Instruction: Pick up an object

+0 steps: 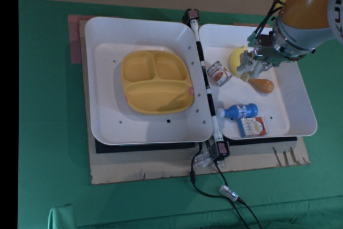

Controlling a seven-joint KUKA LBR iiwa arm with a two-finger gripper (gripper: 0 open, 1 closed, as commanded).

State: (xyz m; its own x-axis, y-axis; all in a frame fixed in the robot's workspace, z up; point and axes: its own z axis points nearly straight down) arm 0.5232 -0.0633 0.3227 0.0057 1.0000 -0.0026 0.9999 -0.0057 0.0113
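Bench: covered in green cloth, with a cardboard sheet laid beneath two white bins.

Left bin: a yellow tray with three compartments is seen at its middle.

Right bin: taken as the landmark for the items below.
- Lemon, yellow: placed in the bin's far half, near its middle line; partly covered by the gripper on the side nearer the arm.
- Can, red and white: lying tilted toward the bin's left wall, just beside the lemon on its near side.
- Drumstick, brown: found near the bin's centre, its pale end reaching up to the gripper.
- Bottle, blue with a white cap: laid on its side in the bin's near half, cap toward the left wall.
- Box, orange and white: set at the bin's near wall, just beside the bottle.

Arm: grey and orange, entered over the bin's far right corner.

Gripper: lowered over the bin's far half, between lemon and drumstick, close against both. How wide it is set cannot be told, and nothing can be confirmed as gripped.

Divider: a black-and-white strip run between the bins, with cables trailed from its near end.
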